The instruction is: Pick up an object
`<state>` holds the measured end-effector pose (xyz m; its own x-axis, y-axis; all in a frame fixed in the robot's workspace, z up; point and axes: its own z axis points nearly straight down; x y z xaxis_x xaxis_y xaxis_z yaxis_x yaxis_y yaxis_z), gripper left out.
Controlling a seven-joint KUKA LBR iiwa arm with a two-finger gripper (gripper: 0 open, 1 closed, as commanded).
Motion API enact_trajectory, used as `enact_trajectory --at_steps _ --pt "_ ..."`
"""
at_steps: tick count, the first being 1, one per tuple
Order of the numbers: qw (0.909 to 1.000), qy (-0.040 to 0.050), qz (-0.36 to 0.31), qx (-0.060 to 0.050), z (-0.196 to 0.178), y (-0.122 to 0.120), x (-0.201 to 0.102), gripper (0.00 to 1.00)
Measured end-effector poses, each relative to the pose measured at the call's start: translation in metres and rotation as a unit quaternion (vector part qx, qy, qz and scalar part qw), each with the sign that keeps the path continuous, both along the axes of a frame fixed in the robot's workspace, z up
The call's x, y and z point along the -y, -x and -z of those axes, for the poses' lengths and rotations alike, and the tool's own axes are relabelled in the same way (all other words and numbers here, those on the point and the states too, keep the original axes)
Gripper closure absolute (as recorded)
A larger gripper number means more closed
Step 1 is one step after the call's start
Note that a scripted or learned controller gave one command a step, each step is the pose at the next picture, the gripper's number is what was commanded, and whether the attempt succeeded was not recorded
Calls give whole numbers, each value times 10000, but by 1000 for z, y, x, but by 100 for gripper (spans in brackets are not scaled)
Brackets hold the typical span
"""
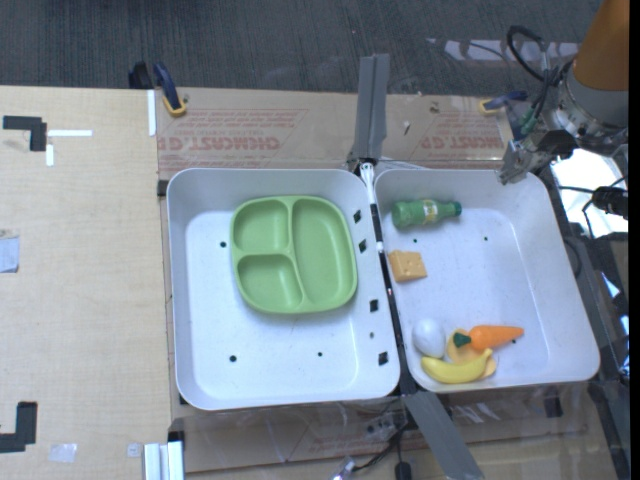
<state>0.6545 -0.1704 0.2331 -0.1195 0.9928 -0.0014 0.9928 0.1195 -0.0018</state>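
Note:
The right bin (535, 268) holds a green bottle (425, 211) lying on its side near the far wall. A tan square cracker (407, 266) rests below it by the left wall. At the near edge a white egg (428, 336), an orange carrot (490, 337) and a yellow banana (458, 370) lie bunched together. My gripper (522, 156) hangs over the bin's far right corner, well apart from all of these, with nothing seen in it.
A green divided plate (294, 253) lies in the left bin (200, 298). A grey divider bar (372, 118) stands between the bins at the back. Cables (535, 53) trail by the arm's wrist at top right.

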Motion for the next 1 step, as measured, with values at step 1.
enact_trajectory --at_steps 1 --pt "9995 1 -313 -3 -13 14 26 100"
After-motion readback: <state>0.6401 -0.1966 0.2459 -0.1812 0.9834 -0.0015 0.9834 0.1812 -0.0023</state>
